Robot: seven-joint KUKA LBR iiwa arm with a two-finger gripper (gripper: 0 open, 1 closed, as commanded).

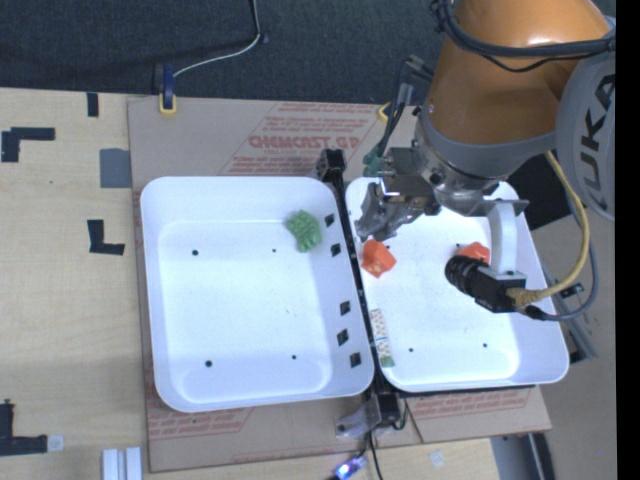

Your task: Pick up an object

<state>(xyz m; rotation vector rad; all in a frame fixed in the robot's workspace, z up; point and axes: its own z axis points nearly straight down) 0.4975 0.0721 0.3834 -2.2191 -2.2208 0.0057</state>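
Two shallow white bins sit side by side on a sheet of cardboard (290,138) in the middle of the frame. The left bin (170,368) has one thing in it, a small green lump (304,228) near its upper right corner, close to the divider between the bins. The right bin (480,363) has a small orange-red block (377,258) at its upper left, just beside the divider, and a second orange piece (475,252) further right, partly hidden behind a black cylinder (478,281) mounted on the arm.

The orange-red block is chunky and roughly as wide as it is tall, so no clear long axis or pointing direction can be made out. It lies flat on the bin floor.

The gripper (374,224) hangs from the arm's (500,78) wrist at the upper left of the right bin, directly above the block, its tip just at the block's top edge. The fingers are dark and overlap from this angle, so how far apart they stand cannot be told, nor whether they touch the block. Nothing is visibly held between them.
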